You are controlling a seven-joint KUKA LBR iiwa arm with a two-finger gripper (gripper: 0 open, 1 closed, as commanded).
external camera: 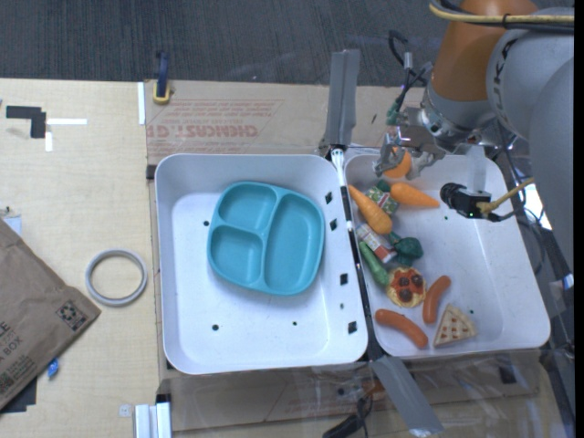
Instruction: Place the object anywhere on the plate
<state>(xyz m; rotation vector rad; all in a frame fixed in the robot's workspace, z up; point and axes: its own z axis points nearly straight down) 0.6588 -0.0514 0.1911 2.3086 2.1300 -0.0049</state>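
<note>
Bench (73,208): pale wood surface, bearing two shallow white bins side by side

Left bin (182,272): holds one blue plate (266,237), three compartments, lying flat near the bin's middle; nothing rests on the plate

Right bin (511,290): holds a cluster of toy food along its left half:
- small orange piece (395,164) at the far end of the bin, right at the gripper's tips
- carrot (415,195), lying across just below that piece
- second carrot (370,208), slanted, close to the bin's left wall
- green vegetable (401,246), beside a long green and white item (372,252) near the wall
- small round pizza (405,286), just right of that item
- two sausages: one (436,291) tilted beside the round pizza, one (401,328) lying near the front edge
- pizza slice (453,326), front of the bin, just beside the sausages

Arm (538,71): grey with orange band, reaching in from the right over the far end of the right bin

Gripper (398,153): low over the bin's far left corner, at the small orange piece; whether its fingers are apart or closed on the piece cannot be told

Off the bins: roll of tape (116,276) on the bench left of the left bin; brown paper bag (27,313) at the lower left; cardboard sheet (242,121) behind the left bin
</note>
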